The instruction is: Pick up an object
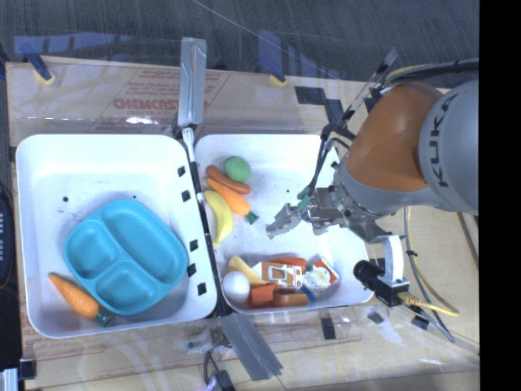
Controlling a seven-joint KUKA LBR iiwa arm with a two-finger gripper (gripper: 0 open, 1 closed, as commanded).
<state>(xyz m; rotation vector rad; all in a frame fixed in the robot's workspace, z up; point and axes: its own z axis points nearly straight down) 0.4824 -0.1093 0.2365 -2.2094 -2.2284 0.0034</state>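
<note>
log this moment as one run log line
arm: over right bin | tool: above bin floor, nothing seen held | nearest: banana, carrots | left bin: blue tray, carrot

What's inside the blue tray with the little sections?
Nothing shows in the blue tray; all three sections look bare. A carrot lies beside it in the bin. Whatever is under the tray is covered.

Robot lab, KUKA arm (423, 149), white bins (49, 161), taped bench (122, 96)

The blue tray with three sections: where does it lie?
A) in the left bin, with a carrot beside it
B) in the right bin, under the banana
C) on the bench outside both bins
A: the blue tray lies in the left bin, and a carrot lies at its lower left edge.
</note>
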